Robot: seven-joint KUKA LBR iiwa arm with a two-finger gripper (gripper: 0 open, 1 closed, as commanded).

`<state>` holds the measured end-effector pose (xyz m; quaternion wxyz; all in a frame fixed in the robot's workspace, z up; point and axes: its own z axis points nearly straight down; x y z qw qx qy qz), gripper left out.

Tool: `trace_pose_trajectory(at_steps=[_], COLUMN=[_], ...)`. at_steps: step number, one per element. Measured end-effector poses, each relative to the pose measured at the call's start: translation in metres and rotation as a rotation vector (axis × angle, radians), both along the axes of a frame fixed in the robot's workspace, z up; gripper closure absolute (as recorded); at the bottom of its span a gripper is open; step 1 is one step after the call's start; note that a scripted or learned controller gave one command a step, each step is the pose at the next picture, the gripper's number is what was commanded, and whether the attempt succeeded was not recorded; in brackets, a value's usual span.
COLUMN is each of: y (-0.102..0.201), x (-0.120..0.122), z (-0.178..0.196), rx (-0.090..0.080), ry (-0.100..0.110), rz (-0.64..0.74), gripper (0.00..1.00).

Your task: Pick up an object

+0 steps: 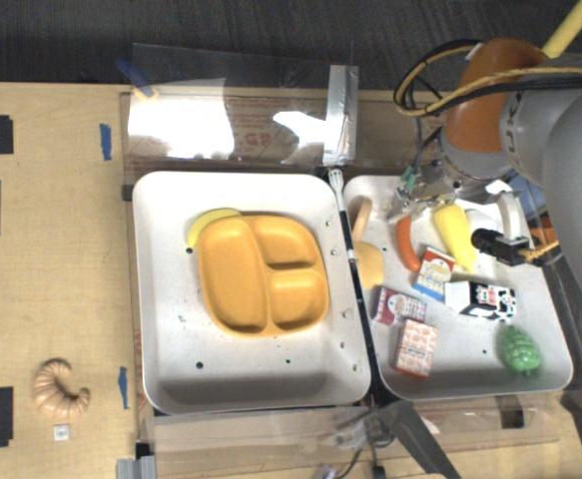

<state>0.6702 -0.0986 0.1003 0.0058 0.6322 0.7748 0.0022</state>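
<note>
The right bin (555,367) holds several small objects. A yellow banana-like piece (452,232) and an orange carrot-like piece (407,243) lie at its back. A tan wooden piece (364,247) rests along its left wall. Nearer the front are small printed boxes (431,273), (399,307), (416,348), a black-and-white item (487,298) and a green knobbly item (518,351). My gripper (417,186) hangs over the bin's back left part, just above the carrot-like piece and the banana-like piece. The grey arm and its orange band (490,98) sit behind it.
The left bin (161,367) carries a yellow divided plate (263,272) with a yellow piece (209,224) tucked behind it. A croissant-shaped item (61,387) lies on the bench at the far left. A metal post (340,118) stands behind the divider between the bins.
</note>
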Motion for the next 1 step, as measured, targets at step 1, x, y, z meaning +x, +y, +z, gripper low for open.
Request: trace_pose_trajectory(at_steps=[1], y=[0.0703], x=[-0.0064], z=[0.0916], rx=[0.008], ry=[-0.002], rz=[-0.077], gripper=[1.00])
